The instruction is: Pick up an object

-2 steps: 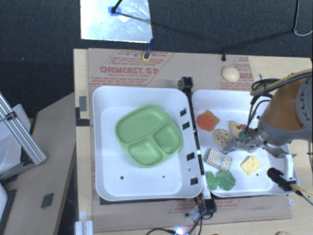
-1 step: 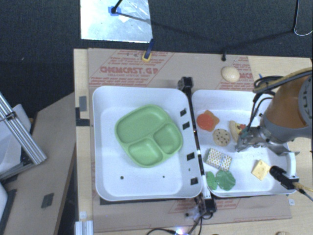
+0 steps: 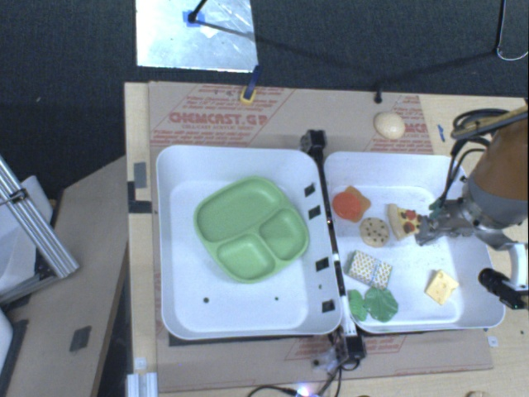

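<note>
Six food toys [image 3: 374, 231] around pincer [image 3: 427, 228]

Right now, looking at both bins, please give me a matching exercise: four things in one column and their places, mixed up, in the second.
Things:
1. green divided plate
2. orange piece
3. yellow cheese wedge
4. green leaf

Places:
A. right bin, far corner beside the divider
B. right bin, near edge beside the divider
C. middle of the left bin
D. right bin, near side below the hand

Pairs: 1-C, 2-A, 3-D, 4-B
</note>
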### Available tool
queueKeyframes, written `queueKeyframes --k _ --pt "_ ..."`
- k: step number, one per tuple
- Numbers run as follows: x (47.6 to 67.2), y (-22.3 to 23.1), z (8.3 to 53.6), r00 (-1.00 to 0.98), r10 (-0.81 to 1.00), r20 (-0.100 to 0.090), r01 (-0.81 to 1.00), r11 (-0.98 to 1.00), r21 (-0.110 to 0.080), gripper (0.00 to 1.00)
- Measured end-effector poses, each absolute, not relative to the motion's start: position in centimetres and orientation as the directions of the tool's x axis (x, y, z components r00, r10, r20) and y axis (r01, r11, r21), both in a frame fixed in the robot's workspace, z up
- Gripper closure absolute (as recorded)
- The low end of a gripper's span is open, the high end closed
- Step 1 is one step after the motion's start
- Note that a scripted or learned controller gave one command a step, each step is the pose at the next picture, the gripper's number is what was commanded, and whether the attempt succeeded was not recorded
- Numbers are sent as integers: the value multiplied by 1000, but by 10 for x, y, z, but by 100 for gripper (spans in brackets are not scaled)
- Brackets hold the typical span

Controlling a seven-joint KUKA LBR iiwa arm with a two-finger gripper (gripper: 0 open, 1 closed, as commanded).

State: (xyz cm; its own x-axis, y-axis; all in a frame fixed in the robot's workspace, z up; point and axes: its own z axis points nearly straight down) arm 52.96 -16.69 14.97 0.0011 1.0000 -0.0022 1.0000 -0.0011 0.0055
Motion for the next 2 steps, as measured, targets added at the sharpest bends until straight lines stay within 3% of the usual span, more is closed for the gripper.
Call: queueKeyframes --k 2 --pt "540 -164 226 -5 1000 -2 1000 5 5 100"
